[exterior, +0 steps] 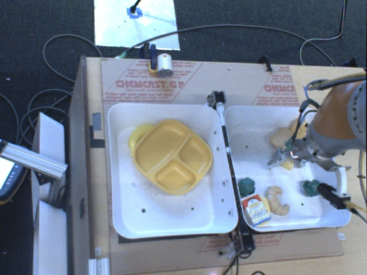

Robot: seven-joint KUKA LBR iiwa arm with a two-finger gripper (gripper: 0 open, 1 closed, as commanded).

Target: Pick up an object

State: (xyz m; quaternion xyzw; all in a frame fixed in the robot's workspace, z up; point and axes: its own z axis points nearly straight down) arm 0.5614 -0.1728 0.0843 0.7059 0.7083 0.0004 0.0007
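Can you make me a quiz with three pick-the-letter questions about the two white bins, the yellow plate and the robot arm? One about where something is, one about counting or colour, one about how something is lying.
1. Where is the yellow divided plate?
A. left bin
B. right bin
C. on the floor

2. How many small green things lie in the right bin?
A. none
B. two
C. five

3. How does the yellow plate lie?
A. standing on its edge
B. flat, hollows facing up
C. upside down

Answers:
1 A: it sits inside the left bin.
2 B: one green piece is near the divider and another green piece is near the arm.
3 B: its three hollows show from above.
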